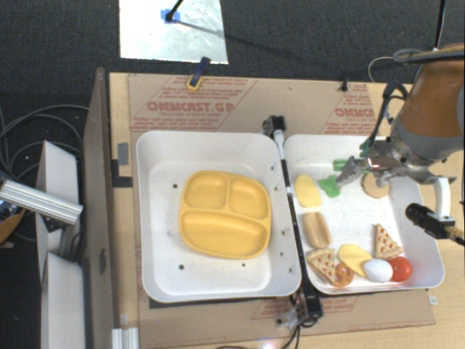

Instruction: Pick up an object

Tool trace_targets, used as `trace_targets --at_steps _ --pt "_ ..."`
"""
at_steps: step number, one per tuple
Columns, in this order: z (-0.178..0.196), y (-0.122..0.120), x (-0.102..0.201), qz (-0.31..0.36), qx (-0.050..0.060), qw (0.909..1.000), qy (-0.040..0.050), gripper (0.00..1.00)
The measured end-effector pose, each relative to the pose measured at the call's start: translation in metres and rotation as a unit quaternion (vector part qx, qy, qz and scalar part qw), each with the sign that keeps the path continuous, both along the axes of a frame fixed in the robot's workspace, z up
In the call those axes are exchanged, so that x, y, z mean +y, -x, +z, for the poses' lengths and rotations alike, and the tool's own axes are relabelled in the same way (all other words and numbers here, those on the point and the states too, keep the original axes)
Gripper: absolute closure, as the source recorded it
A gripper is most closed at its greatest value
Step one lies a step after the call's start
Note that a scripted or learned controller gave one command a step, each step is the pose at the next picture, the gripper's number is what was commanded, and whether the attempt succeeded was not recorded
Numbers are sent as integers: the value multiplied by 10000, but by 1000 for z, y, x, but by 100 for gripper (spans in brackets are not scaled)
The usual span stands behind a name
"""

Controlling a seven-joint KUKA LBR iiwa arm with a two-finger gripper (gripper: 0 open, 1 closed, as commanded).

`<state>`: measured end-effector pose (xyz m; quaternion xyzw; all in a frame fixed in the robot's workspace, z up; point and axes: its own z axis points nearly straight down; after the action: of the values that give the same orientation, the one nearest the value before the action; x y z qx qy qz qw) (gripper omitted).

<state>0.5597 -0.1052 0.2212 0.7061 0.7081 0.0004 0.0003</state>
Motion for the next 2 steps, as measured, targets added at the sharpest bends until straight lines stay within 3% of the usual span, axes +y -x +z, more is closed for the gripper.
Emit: trace_targets --at_steps 1,2 --pt "-140 3 -48 -31 43 10000 3 0" --pt "-134 -59 17 33 -48 10000 15 0"
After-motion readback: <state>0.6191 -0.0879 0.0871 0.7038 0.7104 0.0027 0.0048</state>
